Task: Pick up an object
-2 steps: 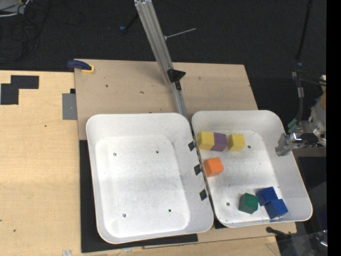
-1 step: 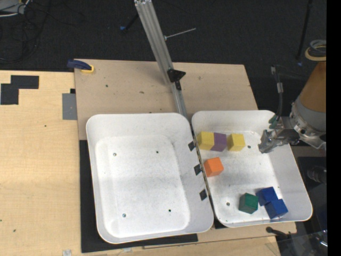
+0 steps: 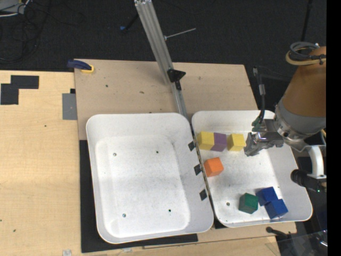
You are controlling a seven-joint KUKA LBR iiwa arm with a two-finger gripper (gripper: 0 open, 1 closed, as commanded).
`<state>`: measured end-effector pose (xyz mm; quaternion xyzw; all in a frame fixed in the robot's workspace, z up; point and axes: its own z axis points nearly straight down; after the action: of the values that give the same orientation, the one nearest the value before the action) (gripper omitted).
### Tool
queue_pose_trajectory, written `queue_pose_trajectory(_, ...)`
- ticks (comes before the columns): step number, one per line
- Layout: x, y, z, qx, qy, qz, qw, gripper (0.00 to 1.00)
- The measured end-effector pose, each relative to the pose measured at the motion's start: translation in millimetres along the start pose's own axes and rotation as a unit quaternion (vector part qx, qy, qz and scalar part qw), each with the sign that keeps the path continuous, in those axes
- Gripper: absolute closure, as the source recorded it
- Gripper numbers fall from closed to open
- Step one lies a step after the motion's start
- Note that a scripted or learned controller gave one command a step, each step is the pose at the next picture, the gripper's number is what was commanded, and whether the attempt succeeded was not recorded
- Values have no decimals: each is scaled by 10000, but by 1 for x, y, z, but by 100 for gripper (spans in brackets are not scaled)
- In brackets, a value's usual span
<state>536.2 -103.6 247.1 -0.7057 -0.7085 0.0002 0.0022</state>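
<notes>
Claw (image 3: 254, 143) hovers low over the right bin (image 3: 298, 209), just beside a yellow block (image 3: 237, 142); dark and blurred, so its grip can't be read. Left of that sit a purple block (image 3: 219, 141) and another yellow block (image 3: 205, 140), an orange block (image 3: 213, 166) below, a green block (image 3: 248, 203) and blue blocks (image 3: 271, 201) nearer the front.

Light is even and fairly bright over the bench, while the far floor stays dark. The left bin (image 3: 141, 175) glares white along its far part, its near-left floor dimmer. Soft short shadows lie beside the orange block (image 3: 213, 166) and green block (image 3: 248, 203). Focus is slightly soft throughout, with mild grain.
</notes>
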Motion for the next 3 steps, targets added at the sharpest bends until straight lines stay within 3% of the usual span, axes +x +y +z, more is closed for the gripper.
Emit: queue_pose_trajectory(3,151,3,27,17,-4,3,10000,100)
